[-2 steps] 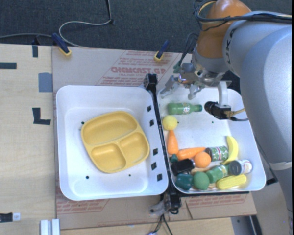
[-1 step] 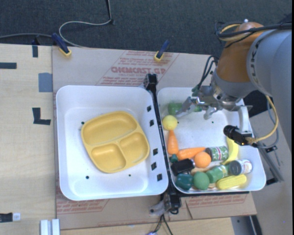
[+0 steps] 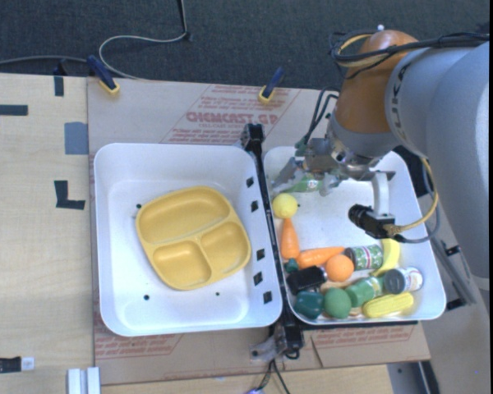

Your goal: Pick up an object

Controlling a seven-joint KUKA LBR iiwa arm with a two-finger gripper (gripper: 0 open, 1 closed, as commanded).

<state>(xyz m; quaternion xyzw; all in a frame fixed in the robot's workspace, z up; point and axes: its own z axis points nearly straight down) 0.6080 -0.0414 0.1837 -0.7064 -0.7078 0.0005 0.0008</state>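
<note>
My gripper (image 3: 309, 176) hangs over the back left part of the right bin (image 3: 345, 202), its fingers spread open with nothing between them. Just below and to its left, a small yellow lemon (image 3: 284, 205) lies against the bin's left wall. Further toward the front are an orange carrot (image 3: 289, 238), a second carrot (image 3: 317, 257), an orange ball (image 3: 339, 268), a green-labelled bottle (image 3: 365, 258) and a yellow corn cob (image 3: 388, 305). The arm's grey and orange wrist (image 3: 370, 97) covers the bin's back right corner.
The left bin (image 3: 119, 220) holds a yellow divided plate (image 3: 193, 236). Black clips (image 3: 252, 138) sit on the wall between the bins. A black item (image 3: 306, 278) and green toys (image 3: 338, 303) crowd the right bin's front. A black cable (image 3: 370, 217) loops from the wrist.
</note>
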